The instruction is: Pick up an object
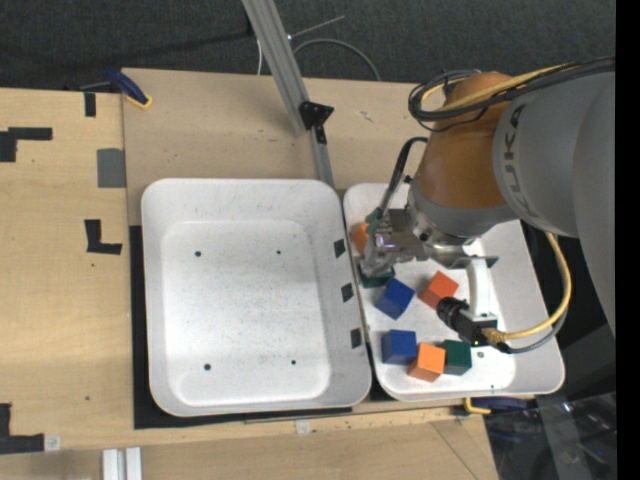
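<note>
Blocks in the right bin (530, 368), hand (378, 258) low at its left side.
2 blue blocks (396, 297), 2 orange (437, 289) and 1 green (457, 356) lie near; whether the hand grips cannot be told.

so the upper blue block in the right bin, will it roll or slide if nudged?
The blue block looks flat-faced and cube-like, so it would likely slide, not roll. It seems rigid and probably light. The orange block sits close beside it, so a push may shove that too.

Wooden bench (60, 298) under two white bins (160, 368).
</note>
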`<state>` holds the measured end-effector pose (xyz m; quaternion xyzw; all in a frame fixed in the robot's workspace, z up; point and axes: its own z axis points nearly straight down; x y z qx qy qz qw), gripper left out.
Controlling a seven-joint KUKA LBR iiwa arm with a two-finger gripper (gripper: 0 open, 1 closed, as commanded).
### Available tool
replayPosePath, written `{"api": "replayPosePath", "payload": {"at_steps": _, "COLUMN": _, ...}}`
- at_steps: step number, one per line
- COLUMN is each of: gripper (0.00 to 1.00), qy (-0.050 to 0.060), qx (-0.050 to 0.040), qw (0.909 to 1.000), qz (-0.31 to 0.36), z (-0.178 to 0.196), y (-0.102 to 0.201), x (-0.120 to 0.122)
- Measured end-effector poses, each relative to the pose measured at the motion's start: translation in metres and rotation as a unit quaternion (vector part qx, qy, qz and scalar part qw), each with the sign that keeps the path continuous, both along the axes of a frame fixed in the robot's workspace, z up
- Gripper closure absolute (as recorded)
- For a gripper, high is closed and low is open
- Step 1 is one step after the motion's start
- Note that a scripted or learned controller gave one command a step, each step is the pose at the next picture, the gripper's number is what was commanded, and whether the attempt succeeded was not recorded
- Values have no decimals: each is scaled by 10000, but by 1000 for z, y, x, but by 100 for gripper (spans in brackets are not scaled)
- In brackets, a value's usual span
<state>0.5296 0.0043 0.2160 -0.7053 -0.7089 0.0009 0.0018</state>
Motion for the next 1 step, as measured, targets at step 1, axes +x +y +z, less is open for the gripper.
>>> {"api": "replayPosePath", "payload": {"at_steps": 1, "gripper": 100, "qy": 0, "qx": 4, "qw": 10000, "qz": 12, "z": 7, "y": 51, "x": -27}}
